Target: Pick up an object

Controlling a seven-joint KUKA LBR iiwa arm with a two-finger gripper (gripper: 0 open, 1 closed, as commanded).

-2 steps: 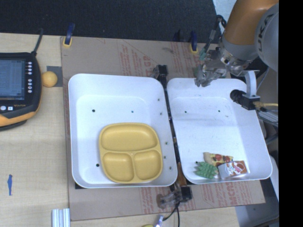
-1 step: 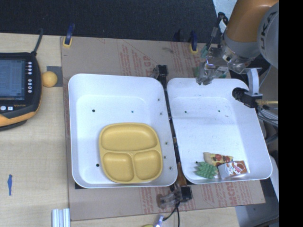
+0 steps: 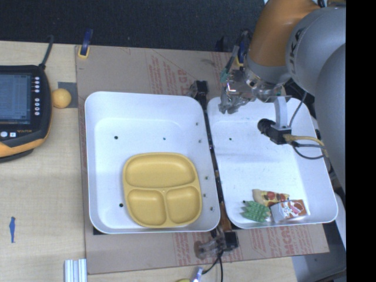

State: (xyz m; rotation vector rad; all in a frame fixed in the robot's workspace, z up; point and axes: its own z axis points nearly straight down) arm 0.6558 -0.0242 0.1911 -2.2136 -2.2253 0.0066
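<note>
- Objects worth picking are all huddled in the right bin (image 3: 305, 175): a green leafy toy (image 3: 255, 211), a pizza-slice toy (image 3: 271, 197) and a small red-and-white packet (image 3: 289, 210), touching or nearly touching one another at that bin's near edge, toward its near right corner.
- Left bin (image 3: 147, 113) carries just a yellow divided plate (image 3: 161, 188), lying flat toward its near edge; too broad for a two-finger pinch, I reckon, so I'd leave it alone.
- My hand (image 3: 232, 103) hangs at the far left corner of the right bin, well apart from the toys. It has hold of nothing, and I cannot tell how far apart it stands from this angle.
- A black cable fitting (image 3: 273, 130) dangles below the wrist, over the bin's far half.
- My read: the pick has not begun. The hand sits high and off to one corner, probably so the camera sees the clutter unobstructed.
- Risk I see: the three pieces crowd together against the bin wall, so a descent there may nudge a neighbour.
</note>
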